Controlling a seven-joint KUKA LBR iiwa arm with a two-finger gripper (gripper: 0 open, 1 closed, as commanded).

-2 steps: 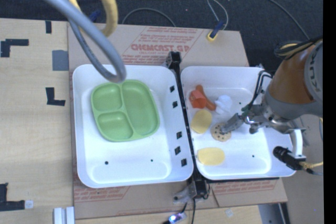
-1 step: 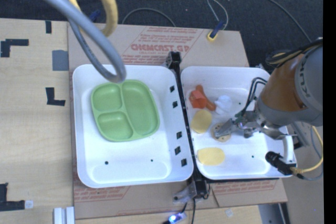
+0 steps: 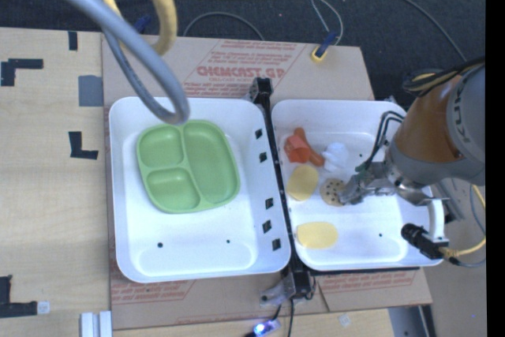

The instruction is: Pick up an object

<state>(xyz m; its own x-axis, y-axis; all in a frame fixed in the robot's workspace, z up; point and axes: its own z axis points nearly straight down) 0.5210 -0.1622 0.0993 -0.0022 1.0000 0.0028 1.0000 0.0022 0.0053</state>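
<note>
The perforated tan disc (image 3: pixel 334 191) lies on the floor of the right bin (image 3: pixel 371 249), and the pincer (image 3: pixel 353 193) is down just beside it, at its right edge; whether its grip is wide or narrow I cannot tell, and nothing shows between its tips. Taking that disc as the mark: a pale yellow round piece (image 3: pixel 302 182) sits just to its left, an orange toy (image 3: pixel 301 146) lies up and to the left, a small white object (image 3: pixel 337 155) rests just above, and a flat yellow oval (image 3: pixel 317 234) lies below and to the left. Well to the left, the other bin (image 3: pixel 189 260) holds a green divided plate (image 3: pixel 188 166).
</note>
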